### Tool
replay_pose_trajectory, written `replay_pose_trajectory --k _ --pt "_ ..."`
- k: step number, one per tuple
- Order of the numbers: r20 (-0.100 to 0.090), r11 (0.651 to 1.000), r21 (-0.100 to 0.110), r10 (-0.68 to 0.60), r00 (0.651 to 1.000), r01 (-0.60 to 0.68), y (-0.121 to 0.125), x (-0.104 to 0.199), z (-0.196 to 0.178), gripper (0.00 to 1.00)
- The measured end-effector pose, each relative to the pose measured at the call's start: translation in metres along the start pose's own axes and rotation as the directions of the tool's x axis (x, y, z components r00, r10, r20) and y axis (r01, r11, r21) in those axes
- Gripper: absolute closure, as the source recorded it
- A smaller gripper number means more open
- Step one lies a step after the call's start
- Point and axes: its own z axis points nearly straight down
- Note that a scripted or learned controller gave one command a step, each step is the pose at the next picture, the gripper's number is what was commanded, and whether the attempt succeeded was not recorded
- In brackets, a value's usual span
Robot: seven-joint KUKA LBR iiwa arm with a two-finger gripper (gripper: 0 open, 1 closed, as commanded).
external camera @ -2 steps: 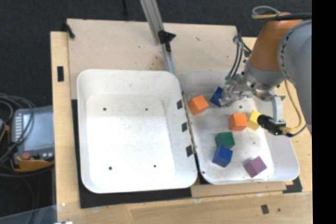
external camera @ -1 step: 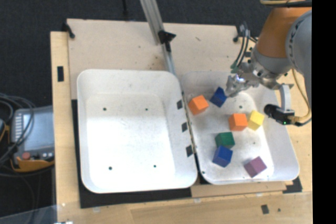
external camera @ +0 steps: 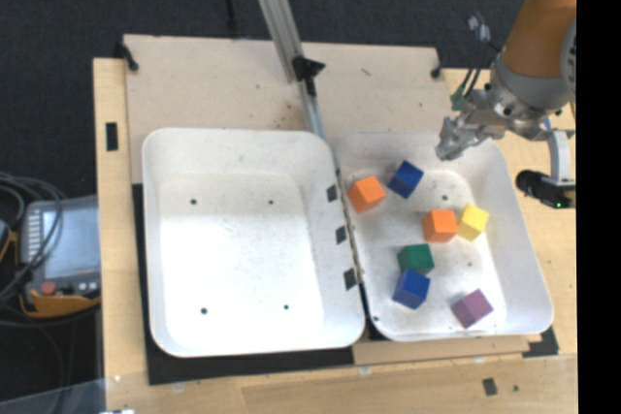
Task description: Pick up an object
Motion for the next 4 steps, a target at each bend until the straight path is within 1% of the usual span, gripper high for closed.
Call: replay_pose_trajectory --k 1,2,3,4 --pt "-0.002 1.000 0.004 -0.003 1.000 0.003 0.001 -0.001 -0.021 1.00" --pt "-0.003 1.000 0.007 -0.004 1.000 0.004 -0.013 0.045 -0.030 1.00" --pt "-0.004 1.000 0.008 -0.005 1.000 0.005 -0.019 0.099 -0.027 1.00" --pt "-0.004 1.000 0.008 -0.006 1.000 0.006 -0.032 0.158 -0.026 1.00"
